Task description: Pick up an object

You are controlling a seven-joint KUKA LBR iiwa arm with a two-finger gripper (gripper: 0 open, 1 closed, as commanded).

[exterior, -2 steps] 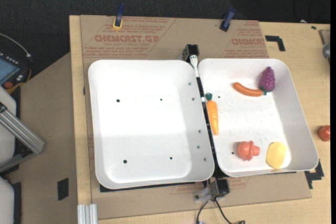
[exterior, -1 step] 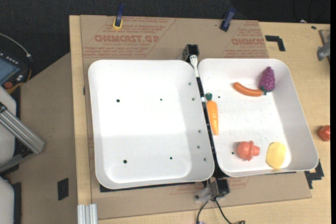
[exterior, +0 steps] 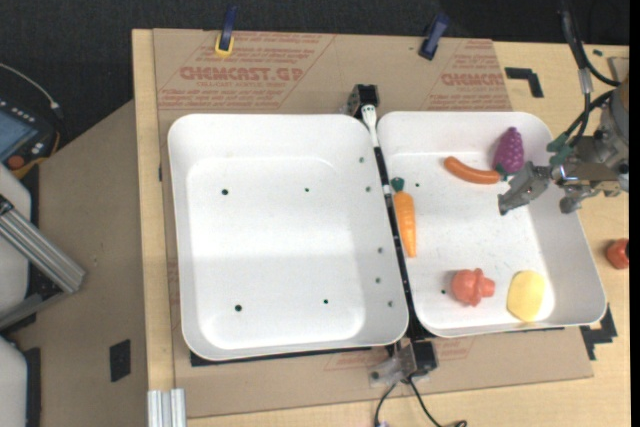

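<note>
One hand hangs open and empty over the right bin, beside the purple grapes.

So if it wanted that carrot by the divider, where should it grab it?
Probably across the middle of the carrot, coming straight down from above. It lies flat and lengthwise beside the wall between the bins, green top away from the camera, so the fingers would best close across its narrow width. The wall side looks tight, so a finger may have little room there.
</note>
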